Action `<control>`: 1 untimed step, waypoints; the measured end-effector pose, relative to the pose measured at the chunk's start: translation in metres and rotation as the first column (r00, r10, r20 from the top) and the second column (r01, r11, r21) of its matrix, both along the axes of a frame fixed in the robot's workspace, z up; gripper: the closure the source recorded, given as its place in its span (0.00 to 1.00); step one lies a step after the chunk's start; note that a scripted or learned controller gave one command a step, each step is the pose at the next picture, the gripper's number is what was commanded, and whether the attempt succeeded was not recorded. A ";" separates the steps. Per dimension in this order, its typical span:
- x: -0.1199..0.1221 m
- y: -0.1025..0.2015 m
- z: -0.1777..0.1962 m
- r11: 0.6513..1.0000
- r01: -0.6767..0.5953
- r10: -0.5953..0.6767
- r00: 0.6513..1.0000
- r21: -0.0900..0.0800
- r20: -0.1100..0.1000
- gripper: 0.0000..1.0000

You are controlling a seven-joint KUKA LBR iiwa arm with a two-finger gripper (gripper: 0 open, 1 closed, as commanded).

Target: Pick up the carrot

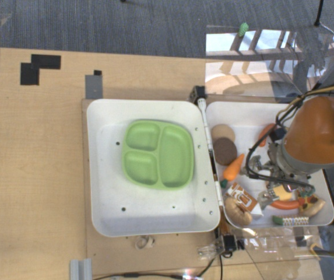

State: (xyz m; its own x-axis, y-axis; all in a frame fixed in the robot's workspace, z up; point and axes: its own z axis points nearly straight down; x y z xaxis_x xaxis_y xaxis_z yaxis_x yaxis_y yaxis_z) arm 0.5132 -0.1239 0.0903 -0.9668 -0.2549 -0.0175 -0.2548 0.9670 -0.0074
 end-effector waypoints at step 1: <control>0.060 0.029 0.000 0.876 0.483 -0.483 0.876 0.005 -0.002 0.00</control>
State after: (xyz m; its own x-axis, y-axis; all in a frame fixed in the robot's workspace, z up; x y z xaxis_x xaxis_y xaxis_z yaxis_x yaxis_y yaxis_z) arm 0.5731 -0.0945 0.0901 -0.9698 0.2434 -0.0166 0.2434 0.9699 -0.0017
